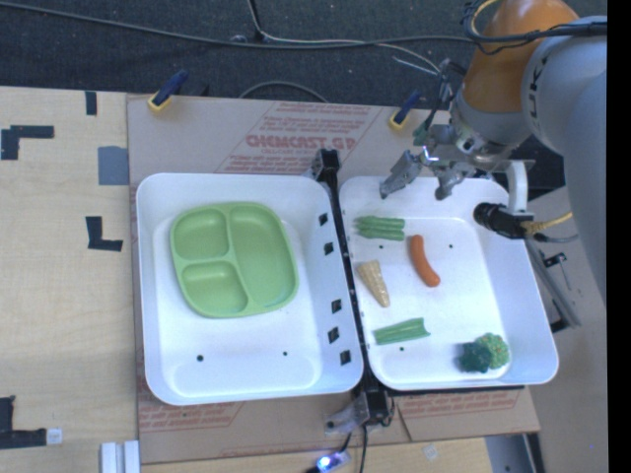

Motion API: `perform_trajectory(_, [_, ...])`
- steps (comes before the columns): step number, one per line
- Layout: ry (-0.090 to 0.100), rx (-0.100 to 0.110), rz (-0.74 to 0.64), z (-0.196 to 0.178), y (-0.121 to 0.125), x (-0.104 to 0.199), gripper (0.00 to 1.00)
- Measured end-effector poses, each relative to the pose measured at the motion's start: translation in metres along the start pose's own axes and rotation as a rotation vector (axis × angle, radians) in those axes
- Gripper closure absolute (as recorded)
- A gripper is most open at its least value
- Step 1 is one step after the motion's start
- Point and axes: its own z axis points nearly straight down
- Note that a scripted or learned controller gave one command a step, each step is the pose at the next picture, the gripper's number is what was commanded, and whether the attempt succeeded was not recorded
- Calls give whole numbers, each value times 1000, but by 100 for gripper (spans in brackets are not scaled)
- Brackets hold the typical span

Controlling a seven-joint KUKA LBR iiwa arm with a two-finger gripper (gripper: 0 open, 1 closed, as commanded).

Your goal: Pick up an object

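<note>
While beneath cables (258, 33), cardboard-lined (286, 136) wooden bench (59, 294).

Red printing runs across the brown cardboard sheet (286, 136) that lies under the two white bins, along its far edge on the counter. The largest line appears to begin "CHEMCAST", with further letters after it that cannot be made out. Smaller red lines above and below it are too blurred to read. No other text, number or label is legible elsewhere on the counter.
</note>
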Motion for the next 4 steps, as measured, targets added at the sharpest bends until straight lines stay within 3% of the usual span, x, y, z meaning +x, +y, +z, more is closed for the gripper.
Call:
perform_trajectory(2, [0,0,0,109,7,-1,0])
perform_trajectory(3, [0,-3,-1,95,8,0,100])
perform_trajectory(4, [1,-10,0,32,8,4,100])
